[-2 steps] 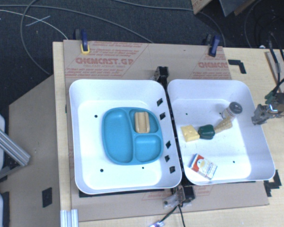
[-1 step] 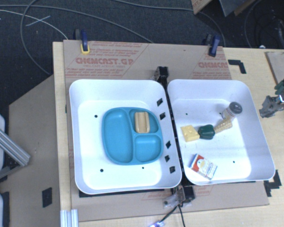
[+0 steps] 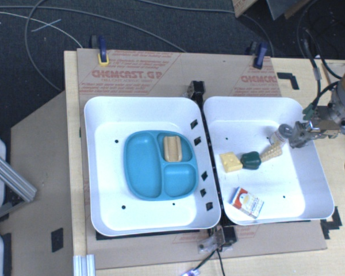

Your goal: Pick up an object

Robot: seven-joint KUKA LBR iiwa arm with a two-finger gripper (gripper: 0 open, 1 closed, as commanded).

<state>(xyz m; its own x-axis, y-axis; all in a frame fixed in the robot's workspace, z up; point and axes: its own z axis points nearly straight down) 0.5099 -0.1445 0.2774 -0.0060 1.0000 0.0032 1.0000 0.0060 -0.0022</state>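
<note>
Lowest in the camera view, and so closest to you, a small red-and-white packet [image 3: 245, 202] lies flat near the front wall of the right bin [image 3: 319, 180], apart from everything else, which gives it clear room on all sides. Behind it a yellow block [image 3: 230, 162] and a dark green piece [image 3: 250, 160] sit touching each other, so taking either one risks nudging its neighbour. A tan, ridged piece [image 3: 271, 151] lies just beside the green one, slanting up toward the hand [image 3: 287, 134], which reaches in over the bin's right wall and sits right at that piece's upper end. Judging by that, the tan piece is the likeliest target for your pick. You cannot tell whether the hand is spread or pressed together; it reads as a grey blur, and nothing is visibly between its tips, so count nothing as held.

Across the divider, the left bin [image 3: 100, 160] carries a blue divided tray [image 3: 144, 171] with a tan block [image 3: 172, 148] resting in its upper right compartment, well away from the arm. Both bins stand side by side on the table [image 3: 75, 154].
</note>
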